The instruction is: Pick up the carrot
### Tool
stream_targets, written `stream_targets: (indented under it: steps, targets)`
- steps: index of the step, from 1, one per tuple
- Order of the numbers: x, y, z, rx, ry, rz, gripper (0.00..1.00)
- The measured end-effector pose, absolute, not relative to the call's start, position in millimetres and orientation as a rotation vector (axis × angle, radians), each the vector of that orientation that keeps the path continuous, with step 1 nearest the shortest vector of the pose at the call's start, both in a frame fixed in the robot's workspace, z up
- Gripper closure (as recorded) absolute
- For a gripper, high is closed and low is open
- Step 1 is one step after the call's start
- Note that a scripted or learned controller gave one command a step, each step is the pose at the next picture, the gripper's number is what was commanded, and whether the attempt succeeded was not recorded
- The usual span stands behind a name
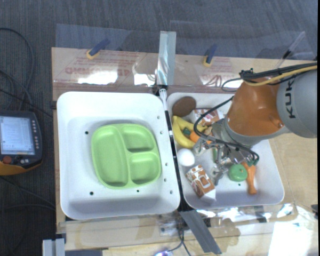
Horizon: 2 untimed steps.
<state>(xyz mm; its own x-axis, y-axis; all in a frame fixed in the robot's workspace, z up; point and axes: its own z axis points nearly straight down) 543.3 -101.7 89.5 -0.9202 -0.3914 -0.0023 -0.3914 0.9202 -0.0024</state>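
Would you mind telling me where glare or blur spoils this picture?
In the camera view, glare whitens the clear plastic sheet behind the bins and the bottom right corner; the gripper over the carrot looks slightly soft; the green tray is evenly lit.

An orange carrot [251,178] lies in the white right bin [274,188], just right of a green round piece [237,173]. Left of the carrot sit a yellow banana [182,132], a white egg [186,157], a brown rounded item [184,105] and a white packet [201,181] patterned in orange-brown. Farther left of the carrot, the white left bin [74,196] holds a light green divided tray [126,154]. Above the carrot hangs the grey arm [301,103] with its orange band [254,111].
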Motion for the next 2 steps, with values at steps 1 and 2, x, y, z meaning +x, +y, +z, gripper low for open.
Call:
stream_targets:
  steps: [1, 2]
  targets:
    - [638.3, -116, 90, 0.041, 3.128, 0.000, 0.00]
    - [640.9, -116, 103, 0.040, 3.120, -0.004, 1.00]
